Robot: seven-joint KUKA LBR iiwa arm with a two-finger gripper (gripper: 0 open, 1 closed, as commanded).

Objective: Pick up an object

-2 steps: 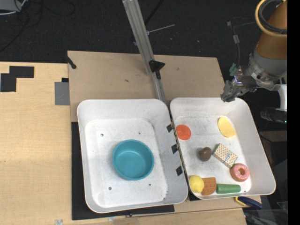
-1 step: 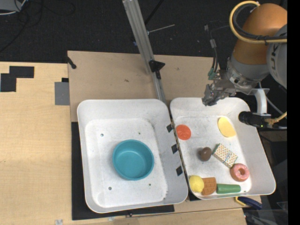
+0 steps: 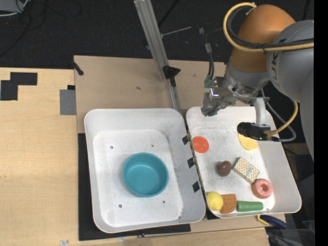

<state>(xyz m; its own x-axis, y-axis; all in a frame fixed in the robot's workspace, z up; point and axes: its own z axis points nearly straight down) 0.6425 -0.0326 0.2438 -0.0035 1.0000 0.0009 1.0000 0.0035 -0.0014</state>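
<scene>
My gripper (image 3: 210, 108) hangs over the far left corner of the right bin (image 3: 287, 174), above the bin floor, with nothing visible between its fingers. In that bin lie an orange disc (image 3: 200, 145), a brown ball (image 3: 223, 167), a patterned box (image 3: 246, 169), a pink doughnut (image 3: 262, 188), a yellow lemon (image 3: 214, 201), an orange-brown block (image 3: 228, 203), a green piece (image 3: 249, 206) and a yellow piece (image 3: 249, 142) partly under a black part of the arm. The orange disc is the closest to the gripper, below and slightly left of it.
The left bin (image 3: 102, 132) holds a teal bowl (image 3: 145, 174). A slanted metal rail (image 3: 156, 45) rises behind the bins, close to the left of the gripper. The arm's grey and orange body (image 3: 266, 35) covers the upper right.
</scene>
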